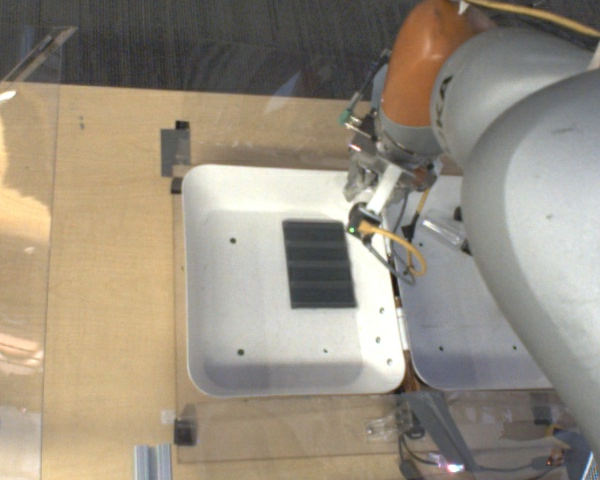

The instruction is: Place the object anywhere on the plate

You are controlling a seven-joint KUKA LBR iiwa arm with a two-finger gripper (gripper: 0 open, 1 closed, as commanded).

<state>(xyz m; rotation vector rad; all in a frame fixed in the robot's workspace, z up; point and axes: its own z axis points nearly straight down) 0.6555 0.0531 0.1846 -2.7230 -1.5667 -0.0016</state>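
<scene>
Claw [363, 190] at left bin [210, 268] far corner, grip unreadable | arm [540, 168] hides much of right bin [450, 313]

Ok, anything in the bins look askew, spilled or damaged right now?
Nothing stands out. The dark ribbed slab lies flat in the left bin, square with its walls and intact. The gripper hangs above that bin's far right corner, apart from the slab.

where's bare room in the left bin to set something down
Left bin: bare floor between the dark ribbed plate and the left wall, and a wide strip from the plate to the near wall. Crowded at the far right corner, where the gripper hangs.
</scene>
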